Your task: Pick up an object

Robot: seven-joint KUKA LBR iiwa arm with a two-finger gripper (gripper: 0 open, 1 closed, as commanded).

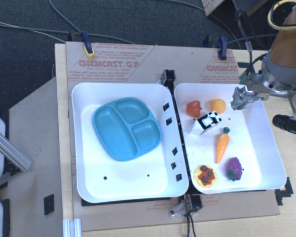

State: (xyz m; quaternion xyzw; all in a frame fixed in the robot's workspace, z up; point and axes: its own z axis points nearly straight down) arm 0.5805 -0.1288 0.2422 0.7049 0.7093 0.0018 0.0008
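Seen from above at a slant, the wooden counter carries two shallow white plastic bins side by side. The left bin holds a light blue plastic plate with three compartments, lying flat toward the bin's far-left part, tilted a little in plan.

The right bin holds the small toy foods. Near its far-left corner sits a red rounded toy, perhaps a tomato or pepper, and just beside it to the right an orange-yellow round toy fruit. Just in front of these two lies a small black-and-white toy figure, resting against a white piece. Nearer the camera lies an orange toy carrot with a green top, pointing roughly front to back, green end away. At the front of the bin a small round toy pizza, yellow with red toppings, lies close to the left wall, and a purple toy bunch of grapes lies just to its right.

The grey arm reaches in from the right, its orange band at the upper right. The metal tool hangs above the far part of the right bin, to the right of the orange-yellow fruit and apart from it. Nothing is visible between its fingers; how far they are open I cannot tell.
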